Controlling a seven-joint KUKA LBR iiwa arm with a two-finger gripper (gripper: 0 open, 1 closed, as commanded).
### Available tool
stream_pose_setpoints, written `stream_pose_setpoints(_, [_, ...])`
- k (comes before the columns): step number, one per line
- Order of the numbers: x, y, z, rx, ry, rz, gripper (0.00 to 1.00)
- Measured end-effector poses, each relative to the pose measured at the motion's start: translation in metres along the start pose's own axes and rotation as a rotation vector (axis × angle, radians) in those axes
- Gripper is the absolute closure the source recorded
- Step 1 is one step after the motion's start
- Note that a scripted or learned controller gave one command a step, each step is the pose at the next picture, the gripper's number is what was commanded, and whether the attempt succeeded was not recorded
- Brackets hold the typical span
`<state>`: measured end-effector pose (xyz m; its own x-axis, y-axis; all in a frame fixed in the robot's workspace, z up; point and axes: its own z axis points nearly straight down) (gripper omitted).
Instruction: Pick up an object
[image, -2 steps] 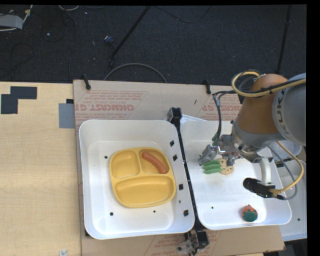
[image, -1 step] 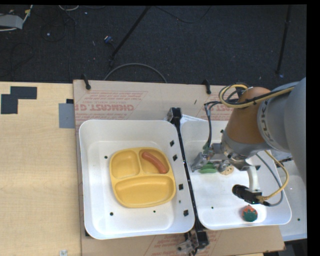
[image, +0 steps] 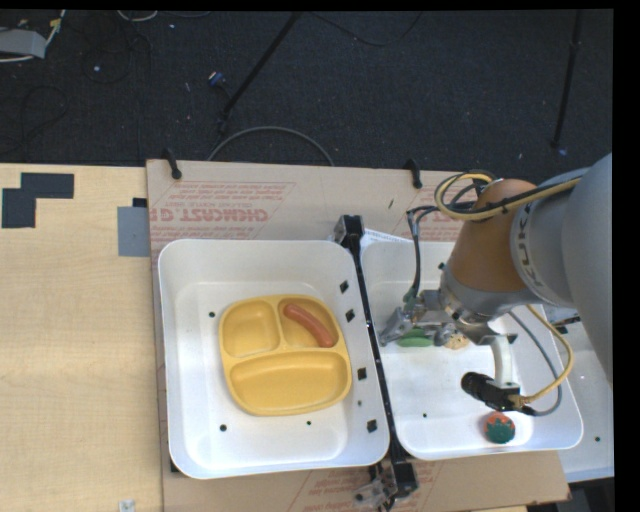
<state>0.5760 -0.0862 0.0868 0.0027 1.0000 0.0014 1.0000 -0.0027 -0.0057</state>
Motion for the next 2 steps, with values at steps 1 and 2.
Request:
stream_pose_setpoints(1, [-0.001,0.000,-0.010,0.002,0.000,0.005,1.00])
stream_pose_setpoints(2, [0.000,0.009,-0.059,-0.006,-0.001,-0.003,1.00])
